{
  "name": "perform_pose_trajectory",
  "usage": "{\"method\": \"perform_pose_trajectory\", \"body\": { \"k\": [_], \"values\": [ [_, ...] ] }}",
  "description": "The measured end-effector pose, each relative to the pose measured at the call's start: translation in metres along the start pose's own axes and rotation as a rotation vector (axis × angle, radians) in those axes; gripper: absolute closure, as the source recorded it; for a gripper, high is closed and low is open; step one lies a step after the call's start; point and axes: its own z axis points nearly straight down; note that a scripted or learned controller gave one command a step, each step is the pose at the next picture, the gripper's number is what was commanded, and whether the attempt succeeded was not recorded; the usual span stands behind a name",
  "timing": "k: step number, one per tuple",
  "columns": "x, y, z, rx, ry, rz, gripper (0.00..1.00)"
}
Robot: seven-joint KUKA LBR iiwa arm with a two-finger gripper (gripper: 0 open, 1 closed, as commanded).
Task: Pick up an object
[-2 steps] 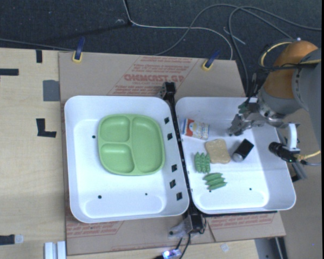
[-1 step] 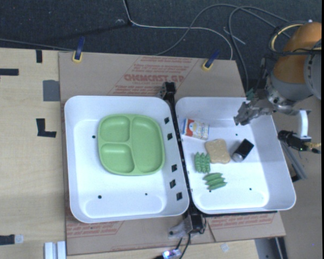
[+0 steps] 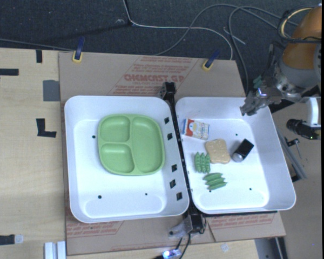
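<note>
Hovering over the right bin's (image 3: 270,144) far corner, jaws (image 3: 250,106) hold nothing.

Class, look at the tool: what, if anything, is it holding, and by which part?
Nothing. The tool sits at the right bin's upper right rim, apart from the objects lying inside.

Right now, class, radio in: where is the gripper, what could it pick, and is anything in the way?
Gripper over right bin's top-right rim, holding nothing. Carton, bread, pea pods, black cylinder loose inside. Nothing blocking.
</note>
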Motion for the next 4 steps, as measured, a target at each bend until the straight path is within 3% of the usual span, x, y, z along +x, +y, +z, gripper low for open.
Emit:
{"method": "perform_pose_trajectory", "body": {
  "k": [1,4],
  "values": [
    [0.004,0.009,-0.048,0.000,0.000,-0.001,1.00],
    [0.165,0.015,-0.038,0.005,0.003,-0.005,1.00]
  ]
}}
